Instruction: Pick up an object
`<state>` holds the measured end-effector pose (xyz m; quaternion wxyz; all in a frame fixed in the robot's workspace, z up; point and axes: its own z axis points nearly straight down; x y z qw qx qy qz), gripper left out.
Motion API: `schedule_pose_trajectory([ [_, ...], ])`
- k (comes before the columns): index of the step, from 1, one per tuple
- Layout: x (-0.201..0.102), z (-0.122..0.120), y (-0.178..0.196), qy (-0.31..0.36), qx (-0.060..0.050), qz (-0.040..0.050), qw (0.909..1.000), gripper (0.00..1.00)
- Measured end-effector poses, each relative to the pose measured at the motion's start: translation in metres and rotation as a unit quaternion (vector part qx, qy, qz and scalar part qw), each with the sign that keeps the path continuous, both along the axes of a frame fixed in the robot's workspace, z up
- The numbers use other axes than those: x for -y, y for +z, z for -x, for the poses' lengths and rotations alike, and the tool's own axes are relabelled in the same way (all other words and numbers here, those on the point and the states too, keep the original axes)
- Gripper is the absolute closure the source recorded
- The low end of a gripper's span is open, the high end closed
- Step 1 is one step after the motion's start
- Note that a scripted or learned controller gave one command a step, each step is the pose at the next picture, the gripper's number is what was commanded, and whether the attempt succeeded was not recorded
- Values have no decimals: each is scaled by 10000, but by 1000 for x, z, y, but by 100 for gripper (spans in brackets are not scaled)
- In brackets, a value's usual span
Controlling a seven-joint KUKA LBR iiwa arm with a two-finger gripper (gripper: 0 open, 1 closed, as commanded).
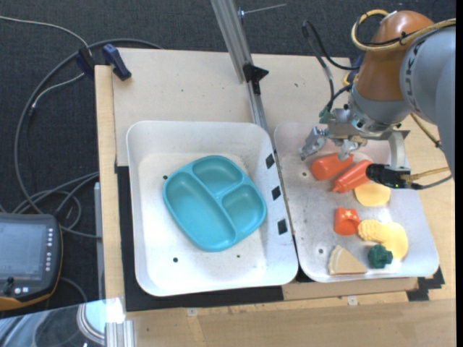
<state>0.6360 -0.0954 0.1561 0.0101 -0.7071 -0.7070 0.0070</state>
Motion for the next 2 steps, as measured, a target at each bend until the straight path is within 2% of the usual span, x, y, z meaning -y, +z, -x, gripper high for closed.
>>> schedule_pose_trajectory([
  [1, -7, -17, -41, 25, 274, 51, 9996, 0],
  [2, -8, -18, -66, 16, 111, 25, 9999, 0],
])
